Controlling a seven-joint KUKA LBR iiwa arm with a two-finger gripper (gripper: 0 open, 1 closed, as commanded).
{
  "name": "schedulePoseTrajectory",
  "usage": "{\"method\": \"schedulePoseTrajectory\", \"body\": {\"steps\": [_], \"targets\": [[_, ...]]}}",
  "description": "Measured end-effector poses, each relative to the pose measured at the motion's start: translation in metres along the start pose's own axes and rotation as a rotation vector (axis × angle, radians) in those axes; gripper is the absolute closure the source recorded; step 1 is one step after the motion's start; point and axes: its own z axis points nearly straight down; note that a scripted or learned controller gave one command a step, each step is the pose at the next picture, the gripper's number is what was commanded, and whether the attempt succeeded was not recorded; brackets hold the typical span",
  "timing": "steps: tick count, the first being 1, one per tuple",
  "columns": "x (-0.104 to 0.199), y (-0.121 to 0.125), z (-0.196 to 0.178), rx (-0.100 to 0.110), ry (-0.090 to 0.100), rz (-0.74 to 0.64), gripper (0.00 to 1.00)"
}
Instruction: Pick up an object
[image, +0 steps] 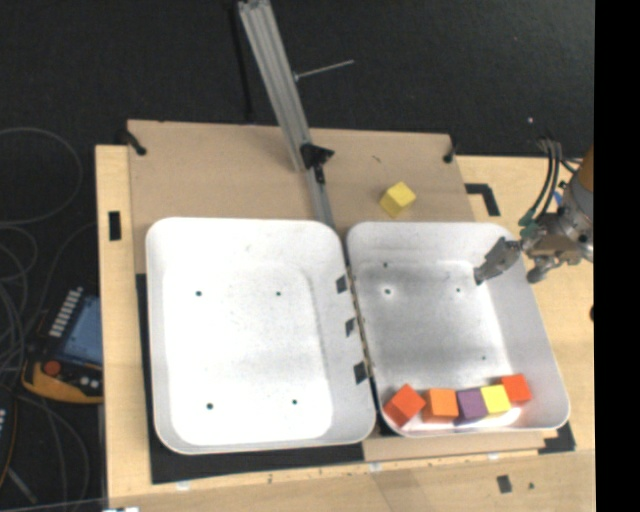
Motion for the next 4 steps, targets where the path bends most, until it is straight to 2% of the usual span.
{"method": "schedulePoseTrajectory", "body": {"steps": [1, 2, 3, 4], "targets": [[-0.001, -0.041, 0.047, 0.007, 0.000, 0.003, 0.00], [0.055, -0.007, 0.177, -0.001, -0.003, -0.002, 0.00], [0.102, 0.109, 0.174, -0.006, -0.001, -0.006, 0.00], [0.160, 0.095, 0.070, -0.007, 0.001, -0.005, 0.00]]}}
